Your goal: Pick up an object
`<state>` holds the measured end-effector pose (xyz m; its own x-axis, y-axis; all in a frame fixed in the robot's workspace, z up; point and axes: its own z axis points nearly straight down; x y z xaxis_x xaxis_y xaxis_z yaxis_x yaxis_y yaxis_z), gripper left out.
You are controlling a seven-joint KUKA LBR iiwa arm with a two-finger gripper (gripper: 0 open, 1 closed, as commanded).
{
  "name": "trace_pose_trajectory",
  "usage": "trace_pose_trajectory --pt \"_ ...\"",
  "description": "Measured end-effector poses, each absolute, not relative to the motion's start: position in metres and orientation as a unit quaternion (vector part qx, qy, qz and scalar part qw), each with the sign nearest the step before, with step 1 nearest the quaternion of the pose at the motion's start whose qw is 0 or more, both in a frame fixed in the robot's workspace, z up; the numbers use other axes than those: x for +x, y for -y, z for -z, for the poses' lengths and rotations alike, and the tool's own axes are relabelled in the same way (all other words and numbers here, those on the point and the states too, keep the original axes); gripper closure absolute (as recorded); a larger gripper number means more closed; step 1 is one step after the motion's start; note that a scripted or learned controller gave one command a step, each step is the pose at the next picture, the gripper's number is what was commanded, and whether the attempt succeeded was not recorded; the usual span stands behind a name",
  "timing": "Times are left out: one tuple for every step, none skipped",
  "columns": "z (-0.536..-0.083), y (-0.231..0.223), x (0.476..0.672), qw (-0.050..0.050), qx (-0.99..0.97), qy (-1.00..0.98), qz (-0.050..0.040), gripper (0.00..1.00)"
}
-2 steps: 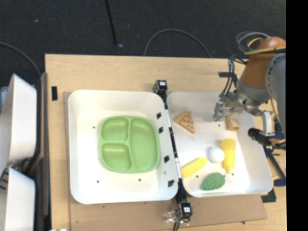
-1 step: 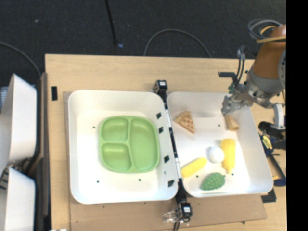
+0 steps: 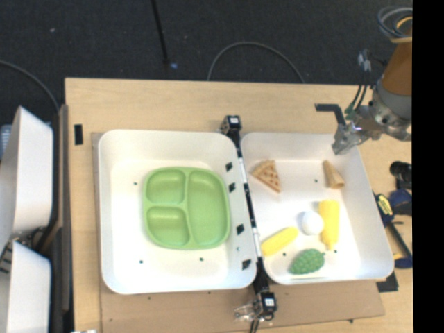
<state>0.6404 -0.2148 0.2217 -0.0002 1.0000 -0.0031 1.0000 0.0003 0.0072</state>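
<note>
The gripper (image 3: 345,141) hangs at the far right corner of the right bin (image 3: 368,252), at the end of the grey arm (image 3: 395,106) that comes in from the right with its orange band (image 3: 399,68) above the wrist. Whether it is apart or together cannot be told from this slanting view; nothing shows between its tips.

All the loose things lie in the right bin. Nearest the gripper is a small tan cone (image 3: 334,174), just on the near side of it and close to the bin's right wall. A pizza slice (image 3: 267,175) lies well to the left of the gripper, near the divider between the bins. Further toward the near side, a corn cob (image 3: 329,223) lies lengthwise, with a white ball (image 3: 311,222) touching its left side. A yellow banana (image 3: 279,241) lies tilted left of the ball, close to the divider. A bumpy green fruit (image 3: 306,261) sits at the near edge of the bin, just beside the lower end of the corn cob.

The left bin (image 3: 118,186) holds a green divided plate (image 3: 186,208) with three compartments, lying flat near its middle. Both bins rest on a wooden bench (image 3: 139,103).
</note>
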Motion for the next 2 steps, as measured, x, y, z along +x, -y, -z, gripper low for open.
trace_pose_trajectory --pt "-0.287 0.218 0.639 0.005 0.706 -0.708 -0.0019 1.00" --pt "-0.283 0.160 0.639 0.001 0.705 -0.709 -0.0007 1.00"
